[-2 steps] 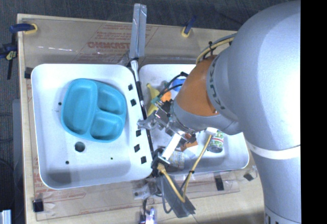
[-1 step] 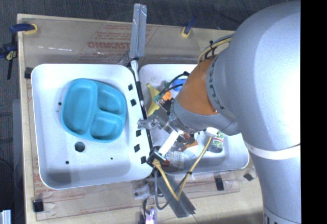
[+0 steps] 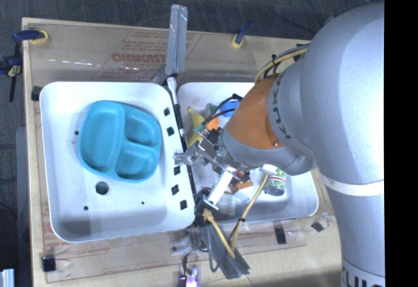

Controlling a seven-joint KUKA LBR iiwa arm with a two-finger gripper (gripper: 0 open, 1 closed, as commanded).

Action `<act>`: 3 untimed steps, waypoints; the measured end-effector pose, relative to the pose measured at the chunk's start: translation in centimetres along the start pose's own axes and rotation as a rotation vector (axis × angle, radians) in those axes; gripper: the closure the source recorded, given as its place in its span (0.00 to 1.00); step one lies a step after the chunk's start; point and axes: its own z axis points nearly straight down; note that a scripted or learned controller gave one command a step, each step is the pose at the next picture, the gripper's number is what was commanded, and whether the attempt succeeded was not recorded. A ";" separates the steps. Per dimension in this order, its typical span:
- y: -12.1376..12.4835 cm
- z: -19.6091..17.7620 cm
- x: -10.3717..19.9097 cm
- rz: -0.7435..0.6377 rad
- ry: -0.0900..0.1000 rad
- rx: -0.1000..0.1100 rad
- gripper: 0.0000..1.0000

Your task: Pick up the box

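Note:
My gripper (image 3: 193, 156) is low in the right bin (image 3: 297, 204), close to its left wall, by the divider between the two bins. The arm's orange band and grey wrist cover most of this bin. A small orange-brown corner (image 3: 243, 176) peeks out from under the wrist; I cannot tell whether it belongs to the box. Nothing can be made out between the gripper's tips from this angle.
Cluttered items lie at the right bin's back left: a yellow piece (image 3: 195, 116) and orange and blue bits (image 3: 217, 118). A small green-labelled container (image 3: 276, 182) lies near its front right. The left bin (image 3: 62, 99) holds a blue divided tray (image 3: 121, 140) and a small dark object (image 3: 101, 188).

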 end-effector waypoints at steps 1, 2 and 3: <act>0.0 -0.2 0.0 -0.042 -0.009 -0.005 0.00; 0.4 0.0 -0.2 -0.158 -0.008 -0.016 0.00; 0.4 -0.1 -0.2 -0.167 -0.011 -0.014 0.00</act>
